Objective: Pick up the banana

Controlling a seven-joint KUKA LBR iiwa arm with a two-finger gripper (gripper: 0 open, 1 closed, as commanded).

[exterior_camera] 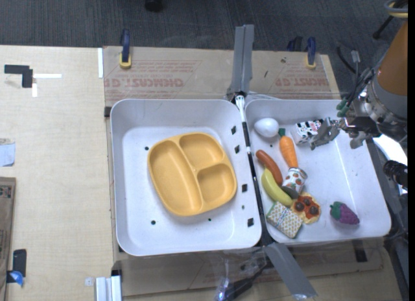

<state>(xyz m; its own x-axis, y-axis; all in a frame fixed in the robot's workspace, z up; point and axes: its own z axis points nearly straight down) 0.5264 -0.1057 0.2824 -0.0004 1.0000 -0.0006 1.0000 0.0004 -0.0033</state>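
Observation:
The yellow banana (275, 189) lies in the right bin (373, 183), near its left wall. It sits between a red sausage (268, 165) and a small patterned cup (294, 178). My gripper (341, 137) hovers over the upper right part of that bin, well to the right of and beyond the banana. Its fingers (324, 135) are spread open with nothing between them.
Also in the right bin are a white egg (266, 126), a carrot (288, 151), a black-and-white cow toy (309, 128) beside the gripper, a pizza slice (307, 207), a cracker (284, 220) and purple grapes (345, 213). The left bin (130, 163) holds a yellow divided plate (192, 173).

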